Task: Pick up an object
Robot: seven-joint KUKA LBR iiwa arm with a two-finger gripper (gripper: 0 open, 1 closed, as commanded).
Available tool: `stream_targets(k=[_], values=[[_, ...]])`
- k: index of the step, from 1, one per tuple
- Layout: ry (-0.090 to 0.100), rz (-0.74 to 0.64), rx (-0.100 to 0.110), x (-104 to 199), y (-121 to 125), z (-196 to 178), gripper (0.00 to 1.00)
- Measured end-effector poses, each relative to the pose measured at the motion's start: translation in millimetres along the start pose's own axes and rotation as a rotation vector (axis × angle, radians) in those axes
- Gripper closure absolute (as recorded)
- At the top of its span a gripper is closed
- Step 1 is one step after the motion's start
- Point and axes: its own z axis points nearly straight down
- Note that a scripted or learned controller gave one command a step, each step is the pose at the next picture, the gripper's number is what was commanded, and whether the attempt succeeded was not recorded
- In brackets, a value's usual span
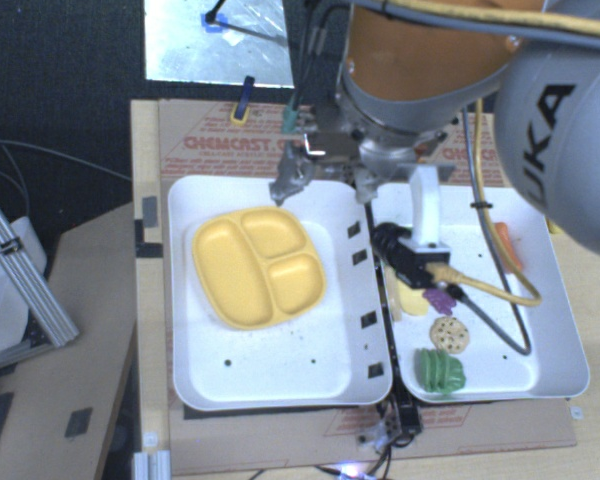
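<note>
Nearest the lens, saw the grey arm and its orange band looming across the upper right, wrist pointed down at the back of the bins. Found the gripper over the back rim of the left-hand bin, close to the seam between the two bins. Read its fingers as spread open, with nothing between them. Counted one thing in that bin: a yellow three-compartment plate, lying flat toward the back left, apart from the gripper. Logged the smaller candidates for picking in the right-hand bin, none of them in the gripper: a green ridged toy at the front near the seam, a chocolate-chip cookie just behind it, then a pale yellow flat piece with a small purple piece touching or just beside it, could not tell which. Spotted an orange carrot-like piece farther back toward the right wall, well apart from the rest. Saw both bins resting on brown cardboard printed with red lettering, a blue-and-yellow tool lying at its back edge, and a shiny metal sheet beyond that
</note>
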Motion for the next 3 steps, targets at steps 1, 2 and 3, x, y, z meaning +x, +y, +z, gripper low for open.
stream_targets(k=[1, 2, 3], values=[[-0.006, 0.001, 0.017, 44, -29, 55, 0.00], [-0.007, 0.016, 0.007, -31, -11, 27, 0.00], [-0.005, 0.003, 0.007, -26, -12, 18, 1.00]])
